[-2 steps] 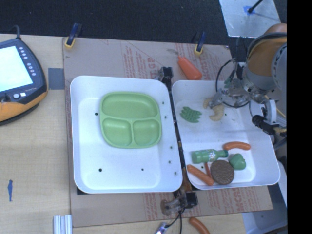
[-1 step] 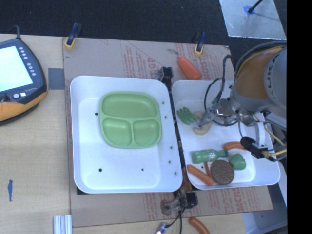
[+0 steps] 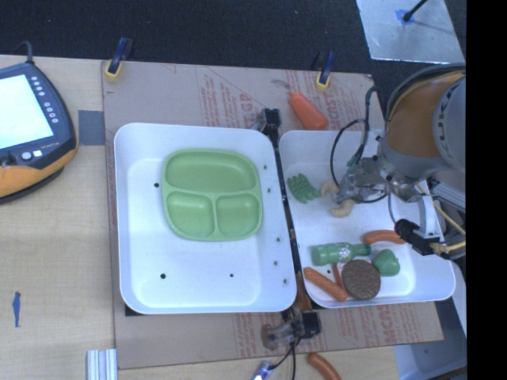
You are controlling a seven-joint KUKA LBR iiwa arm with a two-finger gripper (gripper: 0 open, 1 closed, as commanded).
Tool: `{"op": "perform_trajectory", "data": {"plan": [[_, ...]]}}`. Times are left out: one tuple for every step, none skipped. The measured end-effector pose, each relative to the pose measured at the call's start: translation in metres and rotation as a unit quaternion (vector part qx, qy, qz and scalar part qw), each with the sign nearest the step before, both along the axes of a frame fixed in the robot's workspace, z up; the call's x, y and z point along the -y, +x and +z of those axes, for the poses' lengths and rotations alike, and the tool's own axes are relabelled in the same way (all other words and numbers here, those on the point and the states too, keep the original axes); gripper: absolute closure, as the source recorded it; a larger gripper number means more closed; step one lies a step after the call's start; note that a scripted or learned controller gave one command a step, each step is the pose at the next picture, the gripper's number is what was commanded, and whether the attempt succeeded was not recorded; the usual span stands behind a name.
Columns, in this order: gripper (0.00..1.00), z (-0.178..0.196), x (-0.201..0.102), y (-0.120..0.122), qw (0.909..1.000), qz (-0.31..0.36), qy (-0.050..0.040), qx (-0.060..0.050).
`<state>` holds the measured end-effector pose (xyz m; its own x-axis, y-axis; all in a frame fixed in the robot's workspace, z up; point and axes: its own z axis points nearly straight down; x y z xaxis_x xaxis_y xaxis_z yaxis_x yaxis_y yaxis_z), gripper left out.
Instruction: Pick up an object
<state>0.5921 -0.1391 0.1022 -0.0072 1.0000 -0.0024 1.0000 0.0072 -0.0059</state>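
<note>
My gripper [image 3: 349,191] hangs low in the right bin [image 3: 432,290], near its back middle, reaching in from the right. Directly under or against its tip lies a small beige piece [image 3: 342,208]; another beige bit [image 3: 328,188] and a green leafy toy [image 3: 302,188] lie just to its left. Toward the bin's front sit a green bottle [image 3: 339,252], a brown disc [image 3: 361,279], an orange carrot [image 3: 324,284], a red-orange sausage [image 3: 384,237] and a green round piece [image 3: 387,262]. Nothing is visibly lifted.
The left bin [image 3: 142,283] holds a green divided plate [image 3: 212,194]. An orange carrot [image 3: 307,111] lies on the cardboard behind the bins, and another orange piece [image 3: 325,366] at the front edge. A teach pendant [image 3: 28,129] rests at far left. Clamps [image 3: 117,58] pin the cardboard.
</note>
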Motion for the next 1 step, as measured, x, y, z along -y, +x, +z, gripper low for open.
{"op": "perform_trajectory", "data": {"plan": [[1.0, 0.0905, -0.0942, 0.004, 1.0, 0.0, 0.0017, 0.002]]}}
